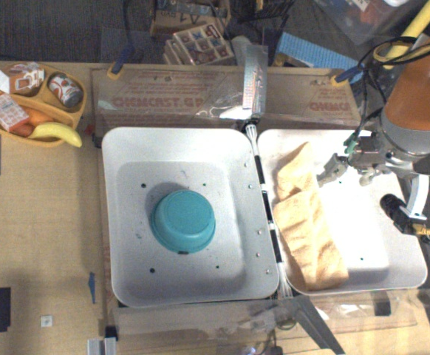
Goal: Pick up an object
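The table (38, 235) carried 2 white bins side by side. In the left bin (119, 161) a teal bowl (184, 221) sat upside down near the middle. In the right bin (377, 250) a tan cloth (307, 217) lay crumpled along the left wall, running from the far end to the near edge. The grey arm (414, 102) reached in from the right, and its hand (340, 165) hung over the right bin just beside the cloth's upper end; whether it was wide or narrow, I could not tell.

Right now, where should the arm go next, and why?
Probably a short move left and down onto the cloth: the tool sits above the right bin at the cloth's upper edge, and nothing is seen between its fingers.
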Action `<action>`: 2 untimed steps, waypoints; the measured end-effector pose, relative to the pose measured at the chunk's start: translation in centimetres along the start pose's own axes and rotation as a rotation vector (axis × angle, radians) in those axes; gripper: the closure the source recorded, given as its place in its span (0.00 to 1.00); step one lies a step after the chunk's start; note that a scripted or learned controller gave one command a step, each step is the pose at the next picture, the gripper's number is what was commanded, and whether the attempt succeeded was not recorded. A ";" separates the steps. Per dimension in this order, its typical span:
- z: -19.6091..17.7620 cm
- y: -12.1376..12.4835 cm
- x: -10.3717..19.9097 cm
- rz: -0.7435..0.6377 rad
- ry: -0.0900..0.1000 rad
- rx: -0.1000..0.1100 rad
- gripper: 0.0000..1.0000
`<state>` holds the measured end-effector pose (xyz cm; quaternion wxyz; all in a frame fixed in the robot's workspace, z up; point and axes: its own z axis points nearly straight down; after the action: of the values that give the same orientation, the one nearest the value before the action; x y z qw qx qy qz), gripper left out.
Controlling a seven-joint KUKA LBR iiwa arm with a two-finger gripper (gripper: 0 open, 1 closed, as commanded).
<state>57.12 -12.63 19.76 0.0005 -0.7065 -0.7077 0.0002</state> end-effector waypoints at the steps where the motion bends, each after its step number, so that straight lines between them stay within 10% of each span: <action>1: 10.6 0.9 0.6 -0.145 -0.002 -0.014 0.00; 2: 5.9 6.0 0.8 -0.056 -0.002 -0.003 0.00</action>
<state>63.09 -11.84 13.84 -0.0013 -0.6863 -0.7273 -0.0004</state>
